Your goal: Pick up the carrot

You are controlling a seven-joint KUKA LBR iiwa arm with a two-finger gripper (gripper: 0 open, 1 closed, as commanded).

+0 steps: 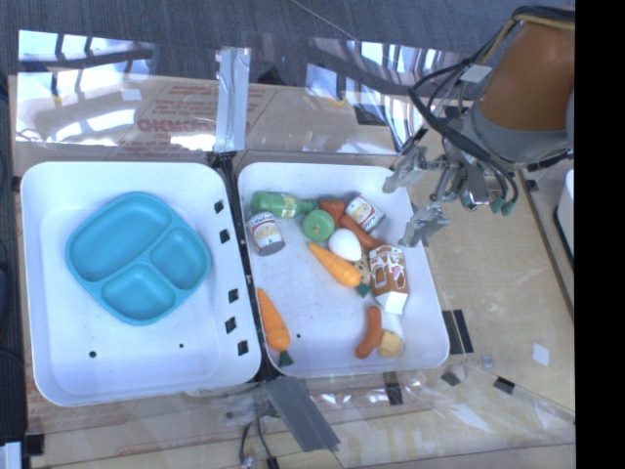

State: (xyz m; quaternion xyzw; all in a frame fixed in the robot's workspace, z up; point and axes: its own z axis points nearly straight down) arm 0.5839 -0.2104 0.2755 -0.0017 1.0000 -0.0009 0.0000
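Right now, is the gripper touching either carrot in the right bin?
Apart. The camera view shows the gripper over the bin's right rim, with bare white floor between it and the middle carrot. The other carrot lies by the left wall.

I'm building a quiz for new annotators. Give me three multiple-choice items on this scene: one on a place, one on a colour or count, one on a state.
1. Where does the tray lie?
A. left bin
B. right bin
C. on the bench outside both bins

2. What colour is the tray?
A. red
B. blue
C. yellow

3. Where is the end effector relative to the food?
A. clamped on a carrot
B. over the right bin's upper right rim, touching no food
C. resting on the tray

Answers:
1 A: the tray sits in the left bin.
2 B: it is plainly blue.
3 B: the end effector hangs at the rim of the right bin, apart from the carrot.
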